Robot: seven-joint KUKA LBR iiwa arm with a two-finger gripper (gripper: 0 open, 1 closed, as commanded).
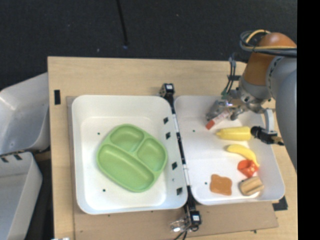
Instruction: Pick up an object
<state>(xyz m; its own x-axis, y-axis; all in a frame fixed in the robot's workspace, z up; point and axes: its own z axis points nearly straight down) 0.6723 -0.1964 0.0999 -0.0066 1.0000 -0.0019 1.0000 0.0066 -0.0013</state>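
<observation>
Right bin (200, 184), counted: two yellow banana-shaped pieces, one small red piece, one orange lump, one tan bread-like piece.

Upper banana (234, 133) lies crosswise near the bin's far right corner. Lower banana (242, 152) just beside it, slanting toward the near right corner, its low end touching the red piece (247, 168). Orange lump (220, 184) and tan piece (250, 186) sit along the near edge, close together, the tan one against the right wall.

Gripper (216, 118) is low over the far part of the right bin, just beyond the upper banana's left end. A reddish tip shows at its end. Cannot tell how the jaws stand, nor whether anything is between them.

Open floor in the right bin: its left half and centre.

Left bin (80, 184): one green divided plate (132, 157), three compartments, in the middle. Bare white floor along the left and near edges.
</observation>
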